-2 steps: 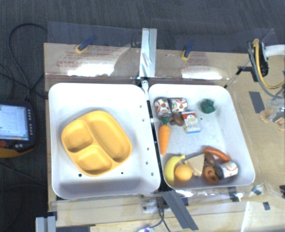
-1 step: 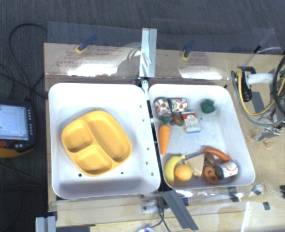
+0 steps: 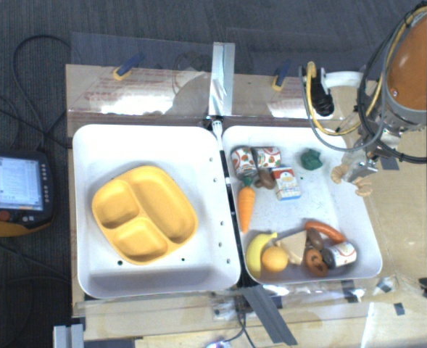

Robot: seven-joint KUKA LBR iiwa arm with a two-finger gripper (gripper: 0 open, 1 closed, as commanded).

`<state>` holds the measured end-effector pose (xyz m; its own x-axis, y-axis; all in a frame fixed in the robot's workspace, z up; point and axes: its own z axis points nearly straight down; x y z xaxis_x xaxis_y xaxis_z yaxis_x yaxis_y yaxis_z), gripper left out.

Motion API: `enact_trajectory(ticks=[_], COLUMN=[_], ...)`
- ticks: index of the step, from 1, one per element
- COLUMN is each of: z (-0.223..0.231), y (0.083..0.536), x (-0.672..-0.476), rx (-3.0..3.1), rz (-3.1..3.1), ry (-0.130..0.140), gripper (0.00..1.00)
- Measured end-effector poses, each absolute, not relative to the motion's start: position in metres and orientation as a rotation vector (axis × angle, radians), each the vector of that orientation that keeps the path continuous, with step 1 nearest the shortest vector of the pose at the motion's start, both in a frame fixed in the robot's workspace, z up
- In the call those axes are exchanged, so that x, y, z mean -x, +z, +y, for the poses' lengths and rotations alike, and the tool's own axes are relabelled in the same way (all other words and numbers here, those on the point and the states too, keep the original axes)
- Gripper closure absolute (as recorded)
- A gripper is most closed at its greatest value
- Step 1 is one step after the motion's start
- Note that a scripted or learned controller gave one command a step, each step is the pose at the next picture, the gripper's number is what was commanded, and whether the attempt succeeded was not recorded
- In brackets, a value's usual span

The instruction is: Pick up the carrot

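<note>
Left bin (image 3: 90,267): holds a yellow divided plate (image 3: 143,213), three compartments, nothing in them. Not relevant to my pick.

Right bin (image 3: 372,259): the carrot (image 3: 246,206) lies on the floor of this bin, hard against its left wall, just beside the divider between the two bins. Long axis runs nearly straight up and down in the camera view. Green stub end points to the far side, toward the cans (image 3: 255,159); tapered orange tip points toward the near side, at the banana (image 3: 257,251) and the orange fruit (image 3: 275,259). Its top seems to touch or almost touch a dark brown item (image 3: 264,179) at the foot of the cans; I cannot tell which.

Handling, my judgement: looks like a toy carrot, so light, rigid, smooth and probably a bit slippery; not fragile. I would take it across the thick upper half, fingers closing left-right across the axis. Concern: the wall on its left leaves little room for a finger, so one may need to nudge it inward first.

Further right: a small carton (image 3: 287,183), a green item (image 3: 312,159), a sausage (image 3: 324,231) and another can (image 3: 341,253).

Gripper (image 3: 352,176): over the right rim of the right bin, well apart from the carrot, nothing between the fingers. Fingers appear spread; released.
</note>
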<state>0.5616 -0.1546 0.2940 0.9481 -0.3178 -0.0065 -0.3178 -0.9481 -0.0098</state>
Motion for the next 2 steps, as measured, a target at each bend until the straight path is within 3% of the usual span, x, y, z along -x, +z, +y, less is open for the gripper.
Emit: enact_trajectory(ticks=[1, 2], z=[-0.199, -0.216], y=[0.265, 0.336], x=[-0.514, -0.543], rx=[3.101, 3.116], rz=[0.459, 0.341], ry=[0.01, -0.002], gripper=[1.0, 1.0])
